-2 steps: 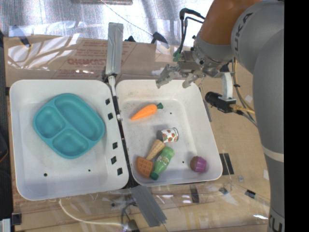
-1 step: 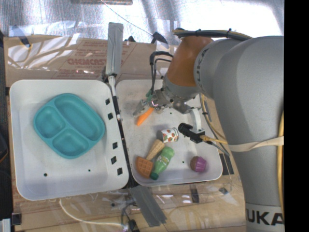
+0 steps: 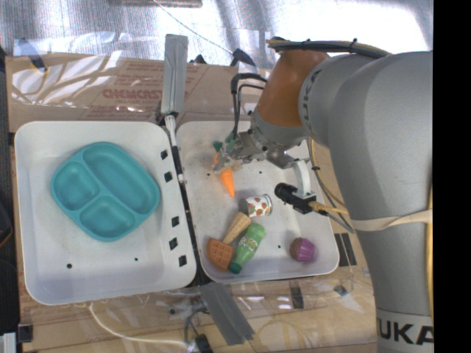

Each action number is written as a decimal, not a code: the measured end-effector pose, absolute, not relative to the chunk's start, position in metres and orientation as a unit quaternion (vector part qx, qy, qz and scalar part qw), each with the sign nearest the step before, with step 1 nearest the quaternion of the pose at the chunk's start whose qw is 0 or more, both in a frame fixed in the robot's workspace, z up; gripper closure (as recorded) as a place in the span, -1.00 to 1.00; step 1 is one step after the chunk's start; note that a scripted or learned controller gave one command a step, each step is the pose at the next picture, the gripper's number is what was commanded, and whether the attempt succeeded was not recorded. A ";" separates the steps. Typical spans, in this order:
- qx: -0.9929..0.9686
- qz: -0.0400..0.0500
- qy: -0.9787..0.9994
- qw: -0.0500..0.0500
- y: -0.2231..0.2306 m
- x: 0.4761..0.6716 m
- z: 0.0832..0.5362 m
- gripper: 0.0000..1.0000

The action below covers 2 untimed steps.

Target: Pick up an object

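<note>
Carrot (image 3: 229, 182) lies lengthwise, tip toward viewer; end effector (image 3: 227, 155) above it, aperture unclear.

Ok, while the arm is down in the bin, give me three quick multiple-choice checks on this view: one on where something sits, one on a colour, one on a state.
1. Where does the teal divided plate lie?
A. In the left bin
B. In the right bin
C. On the cardboard behind the bins

2. What colour is the bottle near the right bin's front edge?
A. Red
B. Green
C. Blue

3. How does the carrot stand to the gripper?
A. Lifted clear of the bin
B. Lying on the bin floor just below the gripper
C. Resting on the plate

Answers:
1 A, the plate lies alone on the left bin floor.
2 B, its body is bright green, beside the waffle.
3 B, the carrot lies flat on the right bin floor.
</note>
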<state>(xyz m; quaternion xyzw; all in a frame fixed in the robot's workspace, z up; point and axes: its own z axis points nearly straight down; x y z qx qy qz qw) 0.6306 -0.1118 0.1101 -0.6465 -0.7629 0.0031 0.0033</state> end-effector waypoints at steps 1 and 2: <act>-0.721 0.008 -0.692 0.011 -0.109 0.652 0.087 1.00; -0.738 -0.002 -0.675 -0.002 -0.047 0.637 0.197 1.00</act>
